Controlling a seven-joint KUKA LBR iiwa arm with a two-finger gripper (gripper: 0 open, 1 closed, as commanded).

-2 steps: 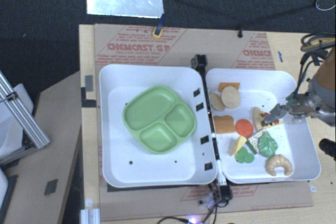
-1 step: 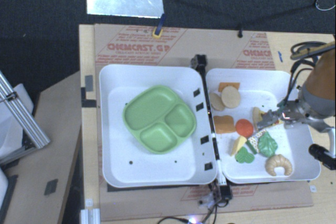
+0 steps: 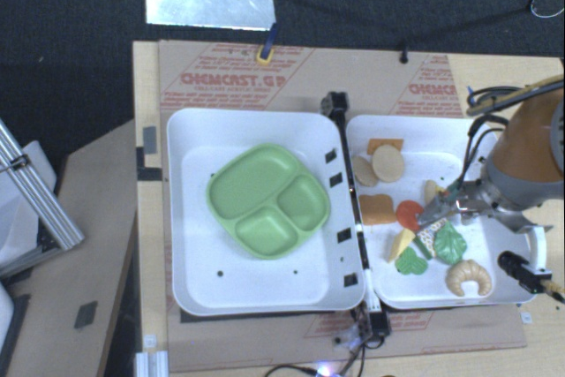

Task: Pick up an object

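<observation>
Gripper (image 3: 434,216) near "CHEMCAST GP" sheet (image 3: 234,78)

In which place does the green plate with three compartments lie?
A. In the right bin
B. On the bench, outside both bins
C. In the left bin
C: the green plate lies inside the left bin, while the right bin holds the small food items.

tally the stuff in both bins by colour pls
green: 3, the divided plate in the left bin and two leafy pieces in the right bin
tan or brown: 5, cracker, round slice, toast, small piece, croissant
red: 1, tomato slice
yellow: 1, wedge
total: 10
</observation>
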